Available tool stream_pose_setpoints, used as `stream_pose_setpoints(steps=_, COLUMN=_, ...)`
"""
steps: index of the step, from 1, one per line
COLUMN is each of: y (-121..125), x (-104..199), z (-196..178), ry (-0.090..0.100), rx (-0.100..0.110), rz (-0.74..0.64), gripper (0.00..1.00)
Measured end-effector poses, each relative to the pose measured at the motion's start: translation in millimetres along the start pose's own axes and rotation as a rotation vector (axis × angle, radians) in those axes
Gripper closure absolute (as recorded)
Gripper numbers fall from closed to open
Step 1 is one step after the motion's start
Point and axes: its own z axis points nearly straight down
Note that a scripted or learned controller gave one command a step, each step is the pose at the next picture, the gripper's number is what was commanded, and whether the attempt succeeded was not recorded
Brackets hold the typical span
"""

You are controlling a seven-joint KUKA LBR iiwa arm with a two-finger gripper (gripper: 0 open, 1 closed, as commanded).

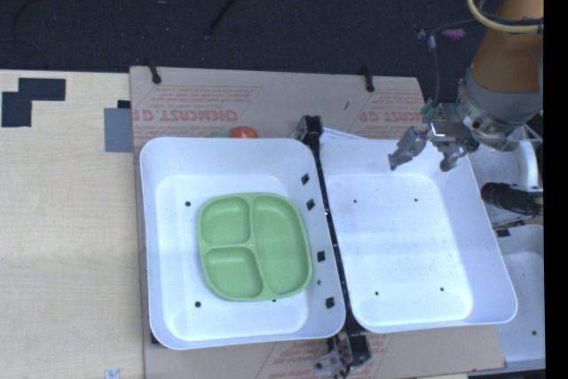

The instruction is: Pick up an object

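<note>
The claw [430, 151] hangs over the far right corner of the right bin [484, 280], at the end of the grey arm [506, 40] with its orange band. Its two fingers stand apart, one toward the left and one toward the right, with nothing between them.

The one thing in the bins is a green divided plate [255, 246], which lies flat in the middle of the left bin [169, 191], well apart from the claw and across the black divider [321, 217] that joins the two bins. The plate has three compartments: two toward the far side and one nearer the camera on the left, the right one running long.

Both white bins rest side by side on a brown cardboard sheet [266, 102] with printed red lettering. The sheet lies on a pale wooden bench [62, 235]. Beyond the bench the floor is dark, with cables across it. A small orange-red object [243, 133] peeks out just behind the far rim of the left bin, on the cardboard; what it is cannot be told.

Counted: one claw, two bins, one green plate, one orange-red object.
</note>
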Motion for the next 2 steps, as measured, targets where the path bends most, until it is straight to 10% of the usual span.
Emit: stream_pose_setpoints(steps=2, y=2, x=9, z=54, ry=0.000, rx=-0.004, rz=0.000, gripper=0.00)
